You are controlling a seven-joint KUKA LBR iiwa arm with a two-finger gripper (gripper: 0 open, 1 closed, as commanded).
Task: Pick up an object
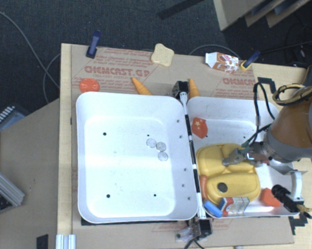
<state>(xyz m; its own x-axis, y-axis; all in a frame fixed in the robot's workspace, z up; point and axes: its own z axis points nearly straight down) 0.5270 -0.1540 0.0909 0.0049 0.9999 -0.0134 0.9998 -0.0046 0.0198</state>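
Observation:
The right bin (226,109) holds a large yellow plastic object (232,182) with a dark hole in its lower part. A red-orange piece (199,127) lies near its left wall. A blue item (212,209), a clear small box (236,205) and an orange piece (271,197) lie along the front wall. My gripper (240,156) reaches in from the right and sits low over the top of the yellow object, touching or nearly touching it. Nothing shows as lifted.
The left bin (90,143) holds three small clear discs (157,147) near its middle. On the bench behind the bins lie a blue clip (93,44), a tan bread-shaped piece (162,54), an orange cone (141,87), an orange disc (88,84) and a wrapper (223,61). Black cables (261,102) hang by the arm.

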